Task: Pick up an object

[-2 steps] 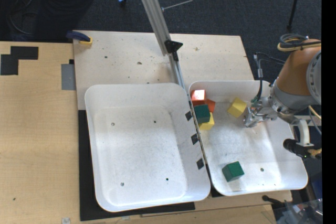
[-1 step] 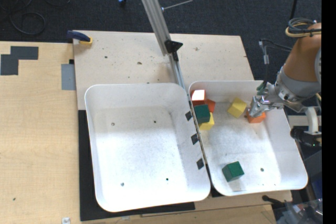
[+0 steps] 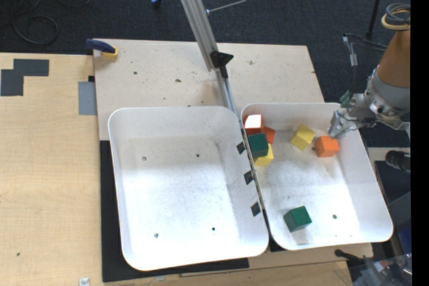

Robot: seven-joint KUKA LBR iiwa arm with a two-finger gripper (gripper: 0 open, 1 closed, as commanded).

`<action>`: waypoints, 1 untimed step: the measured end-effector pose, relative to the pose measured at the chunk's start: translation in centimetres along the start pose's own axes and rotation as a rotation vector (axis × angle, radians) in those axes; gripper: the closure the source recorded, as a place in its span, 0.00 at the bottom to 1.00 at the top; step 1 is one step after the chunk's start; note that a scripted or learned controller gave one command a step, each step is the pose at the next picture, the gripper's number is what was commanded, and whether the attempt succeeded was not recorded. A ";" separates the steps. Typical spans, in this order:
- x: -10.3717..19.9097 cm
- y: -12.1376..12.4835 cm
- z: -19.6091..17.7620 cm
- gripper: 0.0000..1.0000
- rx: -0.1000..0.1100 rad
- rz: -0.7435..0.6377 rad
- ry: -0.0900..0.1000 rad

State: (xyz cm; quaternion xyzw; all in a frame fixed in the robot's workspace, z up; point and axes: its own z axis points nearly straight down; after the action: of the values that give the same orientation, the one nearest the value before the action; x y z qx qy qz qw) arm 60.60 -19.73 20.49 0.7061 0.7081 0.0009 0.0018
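Note:
My gripper [image 3: 337, 126] reaches in from the right over the far right part of the right bin [image 3: 362, 211]. An orange block [image 3: 326, 146] lies directly below its tip, touching or nearly touching it; I cannot tell which. Just to the left of the gripper sits a yellow block [image 3: 302, 138]. Against the right bin's left wall is a cluster: a white-topped block [image 3: 253, 122], an orange block [image 3: 269, 135], a dark green block [image 3: 258, 145] and a yellow block [image 3: 265, 157]. A green block [image 3: 297, 218] lies alone near the bin's front.
The left bin [image 3: 134, 144] stands beside the right one, with black clips [image 3: 248, 176] along the shared wall. A slanted aluminium bar [image 3: 198, 17] rises behind the bins. A blue and yellow clamp [image 3: 102, 47] sits at the bench's back left corner.

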 end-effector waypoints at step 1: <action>5.1 -1.3 0.7 1.00 0.008 -0.001 0.004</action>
State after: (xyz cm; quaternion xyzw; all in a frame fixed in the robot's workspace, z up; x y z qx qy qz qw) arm 59.31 -14.68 19.75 0.7058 0.7085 -0.0004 -0.0027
